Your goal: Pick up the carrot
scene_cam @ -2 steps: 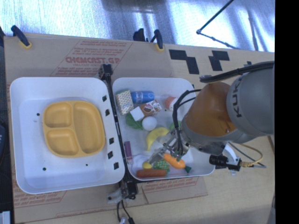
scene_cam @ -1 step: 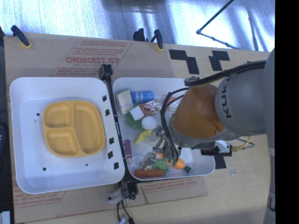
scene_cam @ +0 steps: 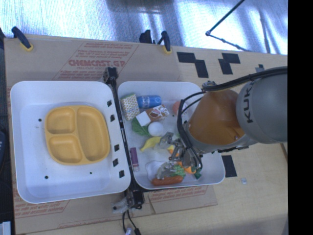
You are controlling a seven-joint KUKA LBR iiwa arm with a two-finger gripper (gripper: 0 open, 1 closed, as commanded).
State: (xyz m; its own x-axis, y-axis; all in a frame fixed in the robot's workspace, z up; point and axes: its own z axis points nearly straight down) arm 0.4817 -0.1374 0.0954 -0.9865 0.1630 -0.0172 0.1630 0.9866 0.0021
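The carrot (scene_cam: 167, 180) is a small orange-red toy vegetable with a tuft of green leaves at 1 end. It lies flat on the floor of the right-hand white bin (scene_cam: 213, 173), near that bin's 6 o'clock wall, almost touching it. Its long axis runs roughly from 9 o'clock to 3 o'clock, with a slight upward tilt toward 3 o'clock. The tapered orange tip points toward 9 o'clock; the green top sits at the 3 o'clock end, partly hidden under metal parts above it. The body looks whole and undamaged. Whether anything grips it cannot be told; it appears to rest on the bin floor.
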